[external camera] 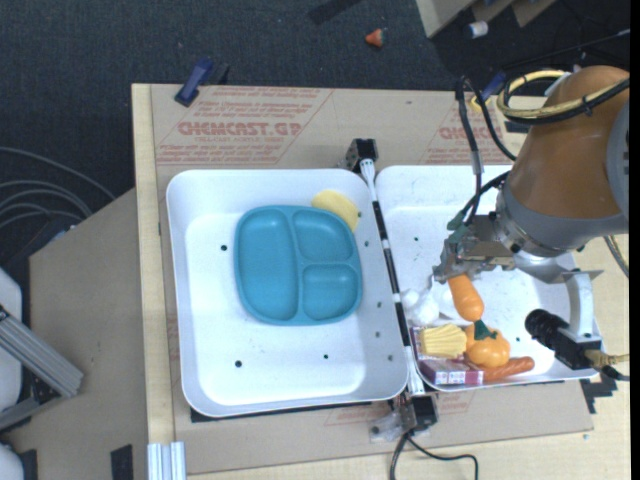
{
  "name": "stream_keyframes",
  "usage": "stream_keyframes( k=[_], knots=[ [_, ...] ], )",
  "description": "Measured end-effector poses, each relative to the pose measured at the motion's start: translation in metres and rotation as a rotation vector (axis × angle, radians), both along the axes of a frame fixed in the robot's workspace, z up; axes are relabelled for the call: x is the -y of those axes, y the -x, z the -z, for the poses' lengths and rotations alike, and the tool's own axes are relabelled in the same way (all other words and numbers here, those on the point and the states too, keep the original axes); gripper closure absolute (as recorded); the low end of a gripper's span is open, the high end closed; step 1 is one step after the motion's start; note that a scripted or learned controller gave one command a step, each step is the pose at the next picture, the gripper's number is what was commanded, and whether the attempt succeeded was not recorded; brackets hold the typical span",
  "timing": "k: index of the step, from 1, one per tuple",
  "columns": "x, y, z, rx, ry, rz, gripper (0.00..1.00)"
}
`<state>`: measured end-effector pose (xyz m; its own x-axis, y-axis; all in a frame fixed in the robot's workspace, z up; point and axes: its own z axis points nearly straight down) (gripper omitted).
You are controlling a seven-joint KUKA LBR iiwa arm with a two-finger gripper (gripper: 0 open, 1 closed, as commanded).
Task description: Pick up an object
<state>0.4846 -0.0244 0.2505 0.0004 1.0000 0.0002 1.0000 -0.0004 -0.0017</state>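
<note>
Bins are sitting side by side on a bench (150, 268), each shallow and white, meeting along a clipped seam. In the left bin (200, 358), a blue tray (297, 264) with three compartments is lying near the middle, and a yellow item (337, 205) is resting against the tray's far right corner, close to the bin's far wall.

In the right bin (420, 208), the arm (570, 168) is reaching in from the right edge, its orange band above the wrist and its grey body covering much of the bin's right half. The gripper (462, 268) is hanging over the bin's middle. An orange carrot (464, 296) is lying directly beneath the gripper, its upper end touching or hidden by the gripper's tip, its lower end pointing toward the near wall. Whether the jaws are released or clenched cannot be told, nor whether the carrot is lying between them.

Clustered toward the near wall of the right bin are lying a yellow corn piece (443, 341), an orange round fruit (488, 351), a red chilli (512, 368) and a white lump (422, 303) just beside the seam. The carrot is touching the top of this cluster.
</note>
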Motion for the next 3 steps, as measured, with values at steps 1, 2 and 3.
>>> stream_keyframes(
  k=[1, 2, 3],
  knots=[
    [-0.01, 0.005, -0.008, 0.001, 0.0, -0.001, 1.0],
    [-0.037, 0.005, -0.007, 0.001, 0.0, -0.001, 1.0],
    [0.023, 0.005, -0.019, 0.003, 0.001, 0.0, 1.0]
  ],
)
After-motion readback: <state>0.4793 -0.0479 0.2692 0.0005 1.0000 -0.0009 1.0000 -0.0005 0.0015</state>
